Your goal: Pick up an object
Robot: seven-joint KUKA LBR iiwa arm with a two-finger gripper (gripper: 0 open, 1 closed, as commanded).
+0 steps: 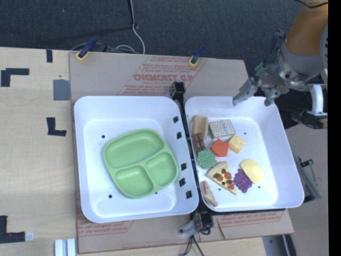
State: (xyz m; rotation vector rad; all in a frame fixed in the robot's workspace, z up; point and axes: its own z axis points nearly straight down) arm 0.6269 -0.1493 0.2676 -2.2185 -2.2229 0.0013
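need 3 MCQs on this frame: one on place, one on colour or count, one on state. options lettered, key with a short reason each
1. Where do the toy food pieces lie?
A. In the left bin
B. In the right bin
C. On the cardboard between the clamps

2. What colour is the divided plate?
A. Green
B. Red
C. Blue

3. How does the gripper stand to the food?
A. Clamped on the pizza slice
B. Pressed into the grapes
C. Above the right bin's far edge, apart from the pieces

Key:
1 B: the pizza slice, grapes and the other pieces sit in the right bin.
2 A: the divided plate in the left bin is pale green.
3 C: the gripper hovers at the right bin's far rim, with nothing between its fingers.
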